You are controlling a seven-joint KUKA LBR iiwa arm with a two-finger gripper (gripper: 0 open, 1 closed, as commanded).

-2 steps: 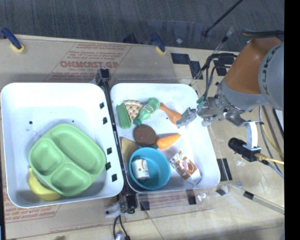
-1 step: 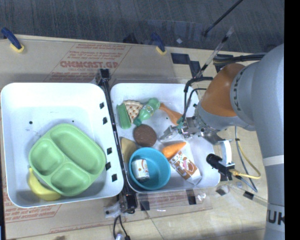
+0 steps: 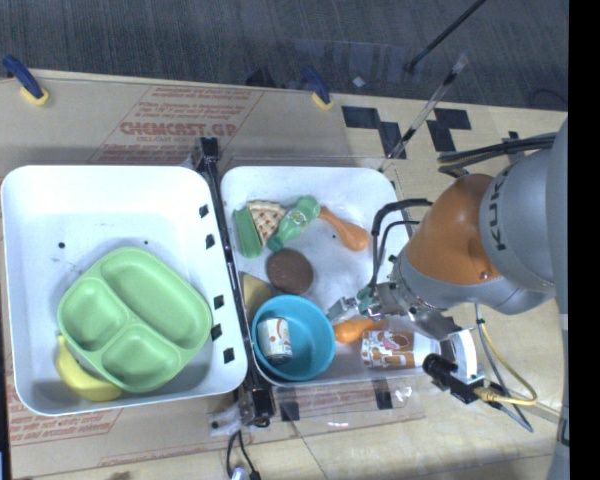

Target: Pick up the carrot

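Note:
A short orange carrot (image 3: 354, 330) lies near the front of the right bin (image 3: 360, 190), between the blue bowl (image 3: 298, 353) and a white-and-orange packet (image 3: 390, 349). My gripper (image 3: 368, 306) hangs low right over the carrot's right end, below the orange wrist band (image 3: 450, 243). The gripper's body hides where its tips meet the carrot, so contact cannot be judged. The carrot still appears to rest on the bin floor.
The right bin also holds a second orange tapered piece (image 3: 345, 230), a green bottle (image 3: 296, 218), a waffle (image 3: 265, 218), a brown disc (image 3: 289, 270) and a small can (image 3: 273, 340) in the bowl. A green divided plate (image 3: 135, 318) sits over a yellow item (image 3: 80, 380) in the left bin (image 3: 40, 198).

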